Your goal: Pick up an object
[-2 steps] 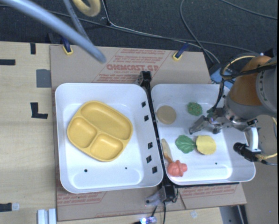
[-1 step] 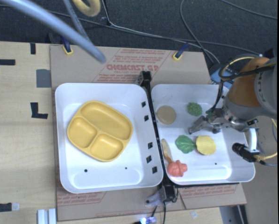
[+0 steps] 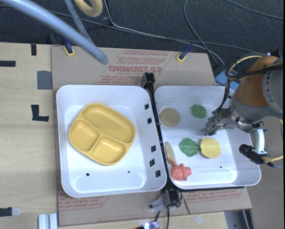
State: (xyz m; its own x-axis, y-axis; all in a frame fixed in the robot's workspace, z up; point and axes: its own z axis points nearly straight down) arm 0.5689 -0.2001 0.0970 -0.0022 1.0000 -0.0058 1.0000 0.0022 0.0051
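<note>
The right bin [image 3: 228, 99] holds a tan round disc [image 3: 170, 117], a small green broccoli-like piece [image 3: 198, 111], a green leaf-shaped piece [image 3: 189, 147], a yellow round piece [image 3: 210, 149], a beige stick [image 3: 170, 153] and a pink-red lumpy toy [image 3: 180, 172]. My gripper [image 3: 212, 127] reaches in from the right and hangs just above the yellow piece, between it and the broccoli piece. Nothing shows between its tips, and its opening is too small and dark to read.
The left bin [image 3: 66, 104] holds a yellow three-compartment plate [image 3: 101, 133]. A black divider clip line [image 3: 154, 128] runs between the bins. Cables [image 3: 204, 37] lie on the dark surface behind, and a grey pole [image 3: 51, 23] crosses the top left.
</note>
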